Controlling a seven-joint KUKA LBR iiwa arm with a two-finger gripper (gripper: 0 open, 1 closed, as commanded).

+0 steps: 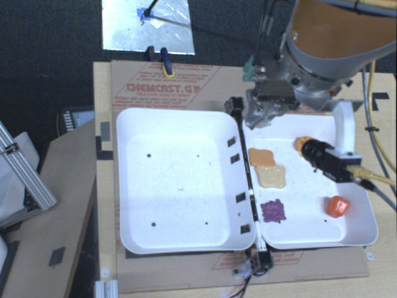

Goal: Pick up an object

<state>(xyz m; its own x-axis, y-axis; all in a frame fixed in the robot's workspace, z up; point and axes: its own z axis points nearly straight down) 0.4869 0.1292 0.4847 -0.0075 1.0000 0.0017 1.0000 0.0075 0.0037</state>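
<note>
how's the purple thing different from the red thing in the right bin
The purple thing is flat, bumpy and spread out near the divider between the bins; the red thing is a chunkier, blocky lump toward the right bin's outer side. Purple looks the wider of the two, red the taller. Both are small, lie loose on the bin floor in its near half, and are apart from the hand.

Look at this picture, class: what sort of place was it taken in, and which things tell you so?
Most likely a robotics lab or test bench. A grey and orange robot arm reaches over two white bins set on cardboard, small toy-like objects such as a red piece lie in one, and loose cables run about.
</note>
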